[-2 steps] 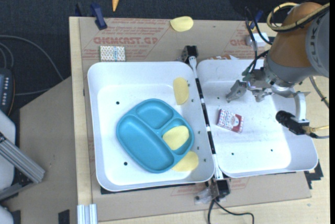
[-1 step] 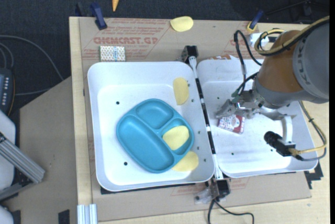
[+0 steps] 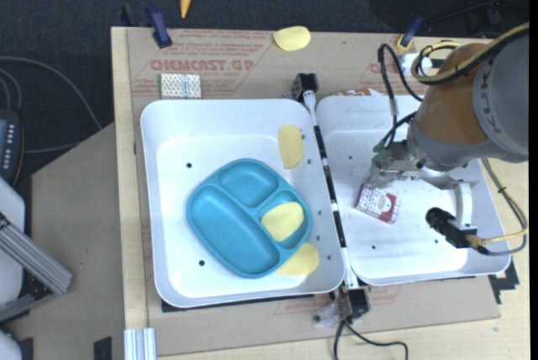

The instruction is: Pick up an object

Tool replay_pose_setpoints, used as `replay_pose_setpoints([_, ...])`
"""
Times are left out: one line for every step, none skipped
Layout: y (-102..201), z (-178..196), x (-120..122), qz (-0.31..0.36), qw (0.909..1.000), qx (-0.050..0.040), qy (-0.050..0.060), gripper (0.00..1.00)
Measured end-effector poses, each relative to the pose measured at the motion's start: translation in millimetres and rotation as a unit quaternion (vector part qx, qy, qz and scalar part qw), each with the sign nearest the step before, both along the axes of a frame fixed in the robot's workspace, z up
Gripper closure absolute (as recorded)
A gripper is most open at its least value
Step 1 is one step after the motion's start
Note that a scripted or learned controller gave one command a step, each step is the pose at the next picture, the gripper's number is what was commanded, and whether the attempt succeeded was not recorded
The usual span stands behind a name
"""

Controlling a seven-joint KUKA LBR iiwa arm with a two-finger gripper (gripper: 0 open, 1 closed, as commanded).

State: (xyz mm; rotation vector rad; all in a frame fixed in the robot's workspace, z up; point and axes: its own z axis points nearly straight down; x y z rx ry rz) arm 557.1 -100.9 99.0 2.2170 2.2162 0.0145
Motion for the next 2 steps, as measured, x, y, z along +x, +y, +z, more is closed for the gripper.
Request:
replay_pose_setpoints([-0.3,-0.1,-0.2,0.0,1.0,-0.0002,0.0,0.0])
replay_pose_setpoints([-21.3,-10.0,-30.7,0.0,1.0,-0.001,0.0,0.0])
